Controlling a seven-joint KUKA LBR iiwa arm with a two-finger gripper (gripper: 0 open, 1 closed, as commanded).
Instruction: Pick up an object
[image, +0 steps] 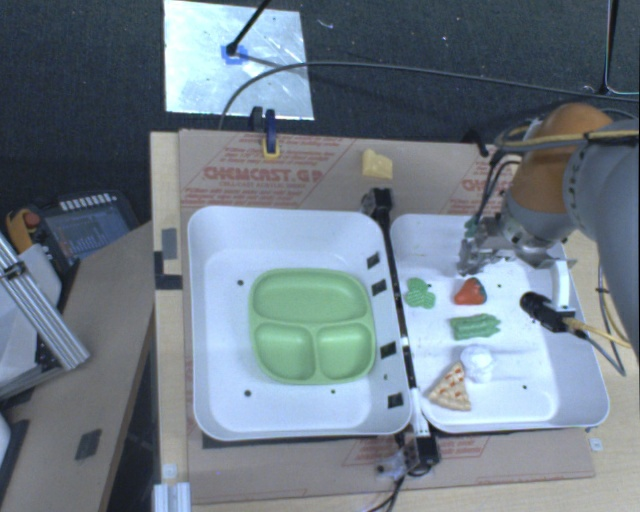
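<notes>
Two shallow white bins side by side on the worktop (170, 330), seen from above at a slant. In the left bin (215, 235), a pale green divided tray (308, 325), lying flat near the middle. In the right bin (575, 395), five small things grouped in its left half: a green leafy piece (420, 294) close to the divider; just right of it a red, strawberry-like piece (470, 292); below these a green elongated piece (474, 325); lower again a small white lump (478, 362); touching or nearly touching that lump, a pizza-slice shape (451, 388) nearest the front edge. Grey arm (600, 190) with orange band reaching in from the right. The gripper (472, 258) low over the back of the right bin, directly above the red piece and close to it; contact not discernible. Cannot tell how far apart the jaws stand; nothing visibly between them. Behind the bins, a small yellow block (377, 164) on the brown board (300, 170).
</notes>
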